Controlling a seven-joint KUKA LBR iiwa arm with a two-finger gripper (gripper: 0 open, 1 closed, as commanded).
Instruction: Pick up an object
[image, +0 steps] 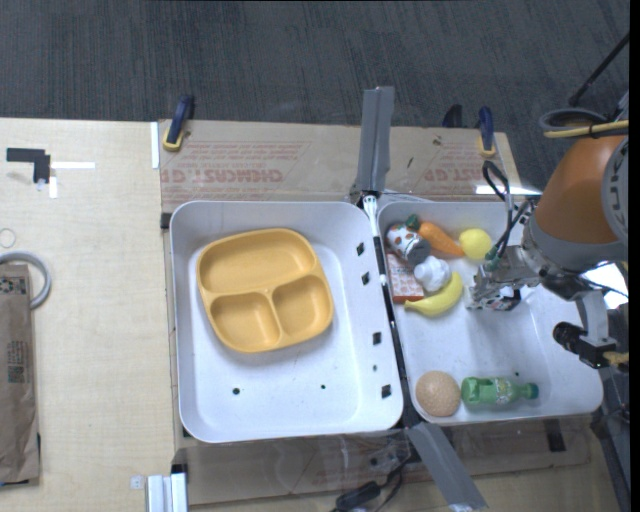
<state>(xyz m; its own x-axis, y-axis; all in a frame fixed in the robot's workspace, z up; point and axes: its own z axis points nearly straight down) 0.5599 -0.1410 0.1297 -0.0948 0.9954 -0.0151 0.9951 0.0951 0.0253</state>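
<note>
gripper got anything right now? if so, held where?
Cannot be told. The gripper sits low in the right bin, just right of the banana and below the lemon, with no object visible in it at this angle.

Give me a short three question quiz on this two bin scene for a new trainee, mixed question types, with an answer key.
1. True or false: the yellow divided plate lies in the left bin.
2. Which lies nearest the green bottle? A) carrot B) tan round ball C) lemon
3. Fill in: the end effector is over the ____ bin, just right of the banana.

Key: 1 true; 2 B; 3 right.
</note>
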